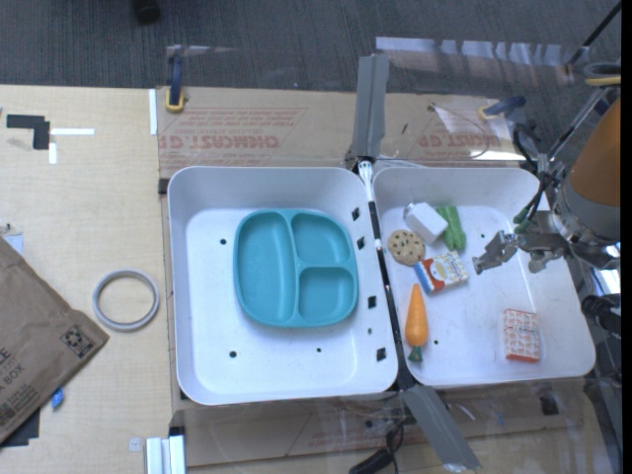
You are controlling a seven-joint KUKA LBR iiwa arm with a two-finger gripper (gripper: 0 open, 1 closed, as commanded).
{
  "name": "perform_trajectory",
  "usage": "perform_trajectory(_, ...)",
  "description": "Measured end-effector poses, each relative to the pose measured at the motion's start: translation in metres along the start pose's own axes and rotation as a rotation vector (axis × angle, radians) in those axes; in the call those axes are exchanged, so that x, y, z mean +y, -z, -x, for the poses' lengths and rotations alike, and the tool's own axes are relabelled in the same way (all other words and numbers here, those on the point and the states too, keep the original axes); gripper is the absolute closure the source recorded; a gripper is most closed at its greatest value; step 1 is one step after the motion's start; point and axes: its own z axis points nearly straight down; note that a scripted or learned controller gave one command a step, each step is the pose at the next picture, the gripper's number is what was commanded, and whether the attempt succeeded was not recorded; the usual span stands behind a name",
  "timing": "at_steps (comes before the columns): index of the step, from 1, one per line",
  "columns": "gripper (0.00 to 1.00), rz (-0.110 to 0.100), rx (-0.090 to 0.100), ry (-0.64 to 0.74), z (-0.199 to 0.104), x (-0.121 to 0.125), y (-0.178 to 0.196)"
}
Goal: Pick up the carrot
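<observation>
The two-finger metal claw [491, 255] is seen poised over the right white plastic bin [553, 363], reaching in from the right. Its fingers appear drawn narrow, with nothing held between them, though the detail is small.

The orange tapered carrot with its green tip [416, 317] is found well down and to the left of the claw, lying lengthwise along the bin's left wall, green end nearest the bottom edge. It is untouched.

Between claw and carrot, just left of the fingers, a small red-and-white printed carton [446, 270] is lying. Further left a round brown cookie [404, 246] is spotted, and above it a white block [426, 221] beside a green vegetable piece [453, 227]. Below the claw, toward the right, a red-patterned square packet [521, 335] is resting.

The approach step is judged to be in hand; no grasp has been made. A shift toward the carrot is called for next, the fingers opened across its width, then a descent beside the wall.
</observation>
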Motion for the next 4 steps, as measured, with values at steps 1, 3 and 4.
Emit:
perform_trajectory(1,0.0,0.0,0.0,-0.107,-0.012,-0.045,-0.027)
perform_trajectory(3,0.0,0.002,-0.002,0.241,-0.106,0.0,-0.004)
perform_trajectory(4,0.0,0.001,-0.001,0.265,-0.12,-0.044,-0.004)
